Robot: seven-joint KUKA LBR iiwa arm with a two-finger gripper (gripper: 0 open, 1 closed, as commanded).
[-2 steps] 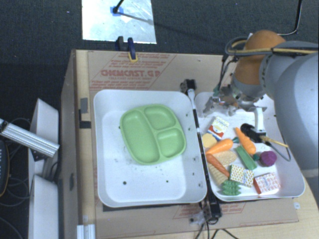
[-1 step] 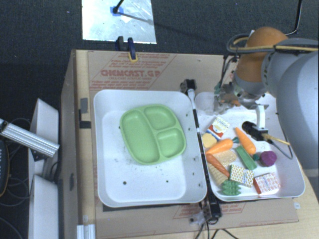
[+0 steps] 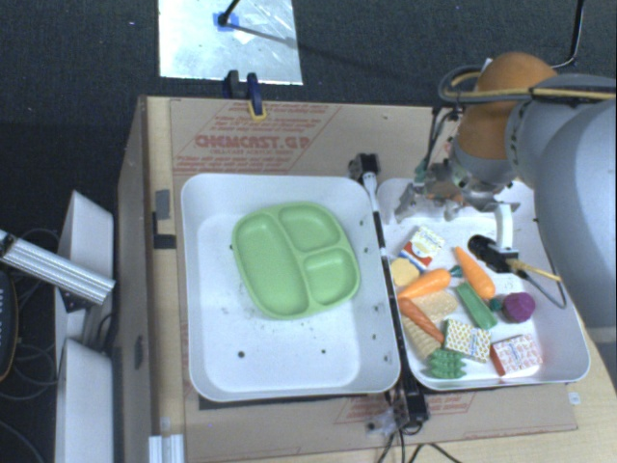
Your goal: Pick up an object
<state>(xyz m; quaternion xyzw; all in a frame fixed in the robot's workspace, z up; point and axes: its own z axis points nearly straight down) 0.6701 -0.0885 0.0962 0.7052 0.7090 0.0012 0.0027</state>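
The right bin (image 3: 576, 347) holds several toy foods. Among them are an orange carrot (image 3: 431, 282), a second carrot (image 3: 474, 270), a green vegetable (image 3: 474, 307), a purple piece (image 3: 519, 306), a small printed box (image 3: 421, 247), a checkered box (image 3: 467, 339) and a red-and-white box (image 3: 517, 354). My gripper (image 3: 451, 189) hangs low over the far end of this bin, just behind the printed box. The wrist hides what lies directly beneath it.
The left bin (image 3: 222, 355) carries a green divided plate (image 3: 294, 258). A black clip (image 3: 366, 167) sits on the rim between the bins. The grey arm (image 3: 569, 152) covers the right bin's far right corner. A shiny sheet (image 3: 229, 27) lies beyond the bench.
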